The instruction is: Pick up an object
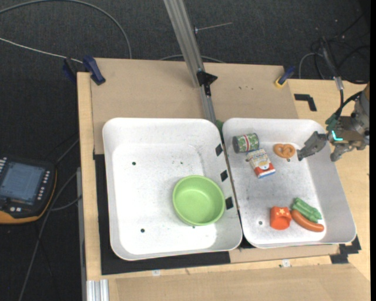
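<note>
The pincer (322, 150) hangs wide and empty over the right bin (338, 194), just beside the small orange pretzel (285, 151) near the bin's far wall, which looks light, rigid and best pinched across its narrow width.

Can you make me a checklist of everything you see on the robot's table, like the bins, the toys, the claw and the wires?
Surface: wooden bench with left bin and right bin side by side.
Job's things: green bowl in left bin; can, pretzel, small carton, orange piece, green piece and hot dog in right bin.
Clutter: blue clamps at bench corners.
Grippers: gripper open, over right bin's right edge, holding nothing.
Cables: wires on dark floor.
Surroundings: handheld control pad, metal pole.
</note>
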You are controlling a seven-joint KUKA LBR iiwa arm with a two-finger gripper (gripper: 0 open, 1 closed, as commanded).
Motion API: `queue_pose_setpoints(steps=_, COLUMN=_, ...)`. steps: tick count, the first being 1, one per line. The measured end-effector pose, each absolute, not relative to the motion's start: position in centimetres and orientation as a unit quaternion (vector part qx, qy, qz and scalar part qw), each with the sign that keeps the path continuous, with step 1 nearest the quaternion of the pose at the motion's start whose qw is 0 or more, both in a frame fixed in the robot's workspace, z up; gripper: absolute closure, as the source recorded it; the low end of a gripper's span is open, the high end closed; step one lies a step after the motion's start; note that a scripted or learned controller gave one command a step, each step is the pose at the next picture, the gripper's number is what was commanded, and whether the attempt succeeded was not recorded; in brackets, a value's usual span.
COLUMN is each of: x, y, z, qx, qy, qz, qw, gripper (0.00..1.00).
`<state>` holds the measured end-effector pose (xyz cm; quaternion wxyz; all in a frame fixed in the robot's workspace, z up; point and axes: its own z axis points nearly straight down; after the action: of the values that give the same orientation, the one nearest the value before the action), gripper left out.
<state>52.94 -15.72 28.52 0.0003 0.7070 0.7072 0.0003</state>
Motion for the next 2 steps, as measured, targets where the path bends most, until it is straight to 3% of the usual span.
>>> queue_pose_setpoints(steps=1, x=52.9, y=-15.7, z=28.5, qx=0.707, qy=0.707, qz=0.0003, qw=0.0, gripper=0.0)
queue_pose_setpoints(steps=2, x=52.2, y=-15.1, z=22.8, qx=0.707, qy=0.707, qz=-0.0011, qw=-0.002, gripper=0.0)
